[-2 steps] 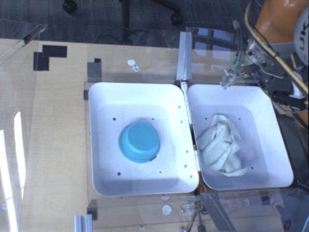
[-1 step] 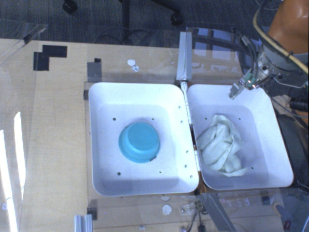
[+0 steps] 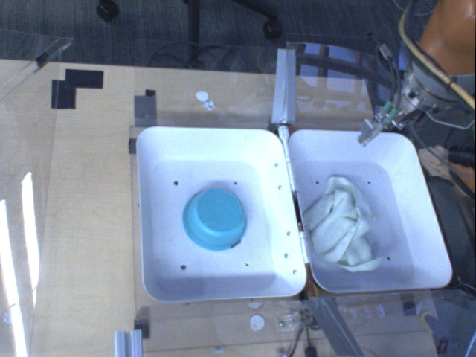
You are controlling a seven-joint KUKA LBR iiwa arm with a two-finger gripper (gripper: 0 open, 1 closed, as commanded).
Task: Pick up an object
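A round blue bowl (image 3: 215,219) sits in the middle of the left bin (image 3: 160,266). A crumpled white cloth (image 3: 341,224) lies in the right bin (image 3: 416,222), towards its near left side. My gripper (image 3: 374,127) hangs over the far rim of the right bin, well apart from the cloth and higher up in the view. Nothing shows in the gripper.
A metal post (image 3: 282,88) stands behind the seam between the two bins. Cables (image 3: 416,21) and the orange-banded arm (image 3: 454,13) crowd the top right corner. An office chair base (image 3: 190,2) stands on the floor beyond the bench.
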